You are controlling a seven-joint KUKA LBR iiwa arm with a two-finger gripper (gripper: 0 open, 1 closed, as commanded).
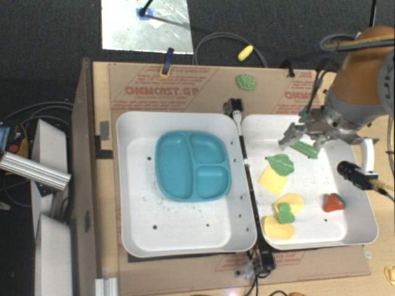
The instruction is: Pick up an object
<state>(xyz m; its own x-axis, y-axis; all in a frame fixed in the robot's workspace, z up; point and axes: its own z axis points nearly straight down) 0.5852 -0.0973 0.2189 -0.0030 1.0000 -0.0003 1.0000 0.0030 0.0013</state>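
— Any writing to read here?

— Yes, red print on the brown cardboard sheet [185, 85] under the two bins. Above the left bin it reads "CHEMCAST", followed by a couple of letters I cannot make out.

— Anything else?

— The same red print repeats at the sheet's right end and low along its front edge, too broken and small to read.

Dark carpet-like floor [43, 42] fills the upper and left frame; a shiny metal sheet [147, 18] lies on it at upper centre; the brown board surface [185, 85], printed with red lettering, spans the middle; black cables [37, 113] loop at left beside a white box [52, 165] and a ribbed metal bar [34, 170].
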